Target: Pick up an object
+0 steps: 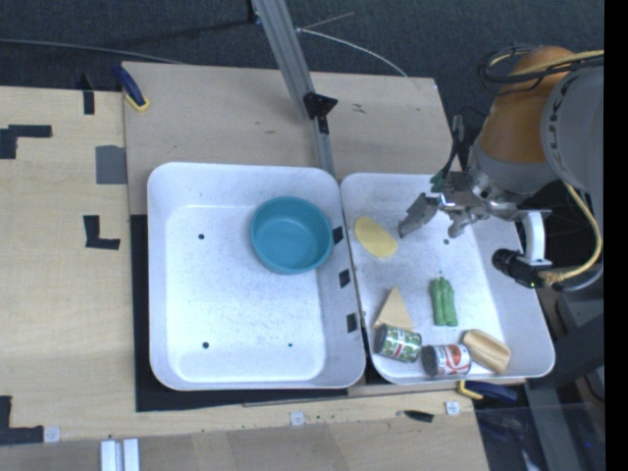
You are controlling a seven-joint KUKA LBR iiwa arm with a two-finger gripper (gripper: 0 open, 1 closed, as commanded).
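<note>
in the right bin, the jaws hang spread wide and empty, just right of the yellow lemon.

The pale wooden bench carries two shallow white bins touching side by side, the left bin and the right bin, on a black mat, with black tape marks to the left.
</note>
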